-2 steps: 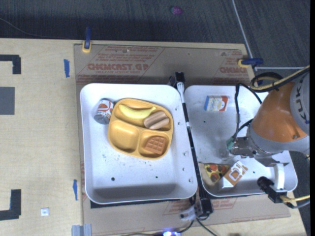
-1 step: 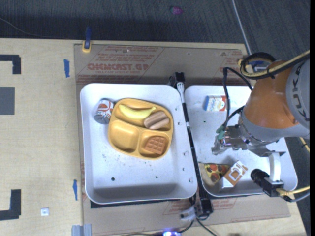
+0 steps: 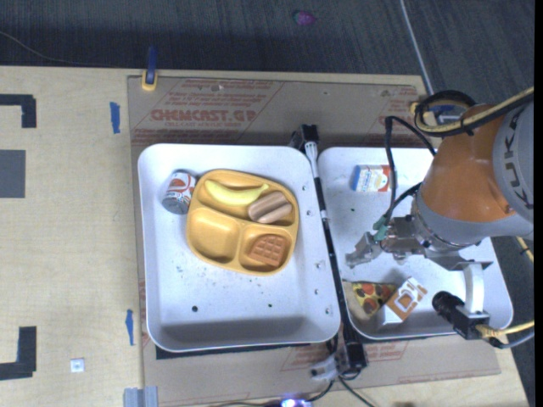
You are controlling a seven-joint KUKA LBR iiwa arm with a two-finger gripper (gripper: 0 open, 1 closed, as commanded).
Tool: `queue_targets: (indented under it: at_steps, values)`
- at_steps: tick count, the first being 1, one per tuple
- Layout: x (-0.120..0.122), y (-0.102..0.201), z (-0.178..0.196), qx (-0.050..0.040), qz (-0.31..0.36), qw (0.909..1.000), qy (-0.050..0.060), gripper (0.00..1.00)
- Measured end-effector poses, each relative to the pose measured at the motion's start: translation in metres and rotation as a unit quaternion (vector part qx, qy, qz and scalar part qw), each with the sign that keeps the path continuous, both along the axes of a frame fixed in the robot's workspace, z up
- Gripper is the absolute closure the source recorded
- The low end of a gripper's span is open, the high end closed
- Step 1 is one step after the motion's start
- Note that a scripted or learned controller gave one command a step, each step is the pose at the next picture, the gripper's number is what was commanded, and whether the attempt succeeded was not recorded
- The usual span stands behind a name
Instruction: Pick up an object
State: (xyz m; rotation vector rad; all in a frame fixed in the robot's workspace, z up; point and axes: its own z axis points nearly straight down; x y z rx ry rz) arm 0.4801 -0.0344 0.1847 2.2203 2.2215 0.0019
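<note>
Camera view: I cannot tell the state of the jaws over the right bin (image 3: 501, 308); 2 things, a pizza slice (image 3: 370, 296) and an orange-white packet (image 3: 405, 299), lie just below them.

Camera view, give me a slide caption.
Pincer poised over the right bin; yellow food tray sits in the left bin.

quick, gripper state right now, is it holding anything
Gripper: low over the right bin, just above the pizza slice; open or shut cannot be told, and nothing shows between its fingers.
</note>
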Motion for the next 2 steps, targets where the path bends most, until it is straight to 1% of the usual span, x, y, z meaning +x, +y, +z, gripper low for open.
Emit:
queue_targets:
  at_steps: [1, 2]
  values:
    - [0.0001, -0.0582, -0.0896, -0.0004, -0.001, 1.0000, -0.001, 0.00]
    - [0.0016, -0.0601, -0.0947, 0.0013, 0.000, 1.0000, -0.002, 0.00]
